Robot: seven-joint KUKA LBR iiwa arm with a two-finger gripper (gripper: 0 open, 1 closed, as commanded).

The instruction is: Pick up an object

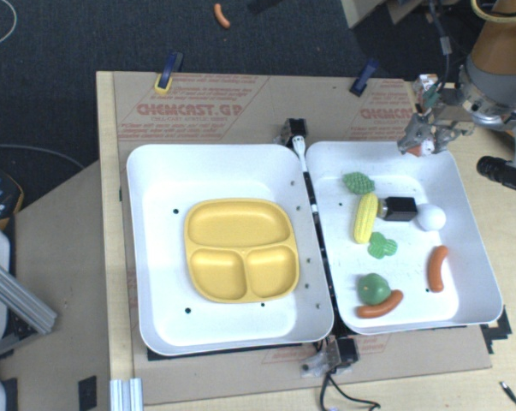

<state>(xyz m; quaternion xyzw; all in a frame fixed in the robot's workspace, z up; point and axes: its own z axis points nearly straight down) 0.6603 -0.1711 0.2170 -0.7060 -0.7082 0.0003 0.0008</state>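
My gripper (427, 140) hangs over the far edge of the right bin (471, 229), above its back right part. A small orange-red bit (429, 149) shows right at its tip; whether it is held is unclear. In the right bin lie a yellow corn cob (365, 217), a leafy green piece (358, 182), a black block (400, 209), a white ball (430, 219), a small green piece (382, 247), a red sausage (436, 269), a round green vegetable (374, 288) and an orange-red sausage (380, 307).
The left bin (155, 187) holds a yellow three-compartment tray (240, 248). Clamps (166, 71) sit on the bench's far edge. A black connector (296, 130) stands between the bins at the back. An orange item (222, 14) lies on the dark floor beyond the bench.
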